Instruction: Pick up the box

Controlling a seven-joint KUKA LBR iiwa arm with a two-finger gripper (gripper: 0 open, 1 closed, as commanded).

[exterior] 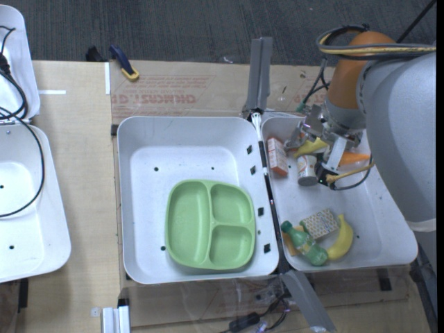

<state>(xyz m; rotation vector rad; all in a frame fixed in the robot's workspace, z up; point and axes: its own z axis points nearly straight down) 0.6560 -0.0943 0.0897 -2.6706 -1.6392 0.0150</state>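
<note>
Nearest, at lower centre of the frame: a green plate (210,225) in the left bin (139,151). Seen to its right, along the lower edge of the right bin (378,210): a green bottle (303,242), a checked block (319,223) and a banana (343,238), bunched together and well apart from the task's thing.

Found farther up, at the right bin's upper left, just beside the wall shared with the left bin: the box (277,157), small, orange and white, lying with its long axis running roughly up and down the frame, a little tilted. Flanked on its right by a can (306,171), near, though contact could not be made out.

Hung farther up again and to the right, over the bin's upper middle: the gripper (325,150), on the grey arm (395,116) reaching in from the right edge. Crowded there by a yellow item (312,146) and an orange one (355,158); could not be told whether released, clenched or grasping anything.

Judged the deciding relation: box to the left of the claw and slightly lower in the frame, near, with the can close to the line between them. Called for, on that reading, a short shift left toward the shared wall and a grip across the box's short width. Risked, probably, a brush against the wall or a nudge to the can.
</note>
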